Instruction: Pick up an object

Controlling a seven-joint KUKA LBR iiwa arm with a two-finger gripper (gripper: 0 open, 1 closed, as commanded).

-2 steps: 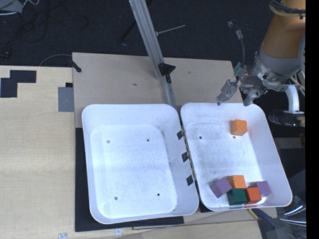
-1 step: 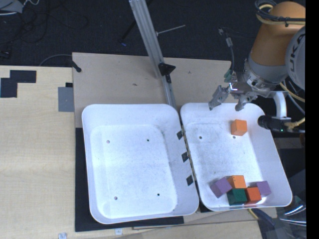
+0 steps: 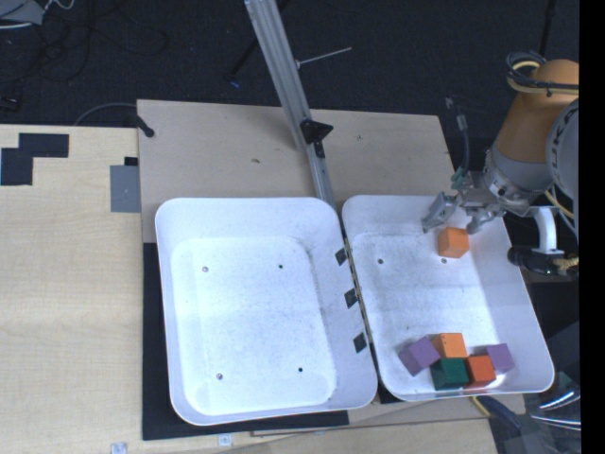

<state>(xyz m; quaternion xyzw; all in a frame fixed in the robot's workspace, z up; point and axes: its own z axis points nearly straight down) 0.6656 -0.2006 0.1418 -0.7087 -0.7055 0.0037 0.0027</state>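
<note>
- Gripper point(image 3: 460, 214): the two metal fingers stand spread apart above the far part of the right bin point(image 3: 510, 301); nothing is clamped between them.
- Orange cube point(image 3: 454, 243): appears just below the fingertips, over or on the bin floor; whether it rests there or hangs free of the floor cannot be told from this slant. It is not visibly gripped.
- Risk, as a judgement: with the fingers splayed and the cube off their midline, closing may catch an edge only, so the cube tips, slides away on the smooth floor, or drops on lifting.
- Risk, as a judgement: the cube sits near the bin's far wall, so a descent could bring a finger against the rim.
- Block cluster point(image 3: 456, 359): purple, orange and green pieces, packed touching in the near corner, well apart from the gripper.
- Materials: bins are shallow, white, rounded-cornered and faintly speckled, probably moulded plastic; blocks look matte, hard-edged and cubic; the arm point(image 3: 534, 121) is grey with a glossy orange band.
- Left bin point(image 3: 189, 225): same form, beside the right one.
</note>
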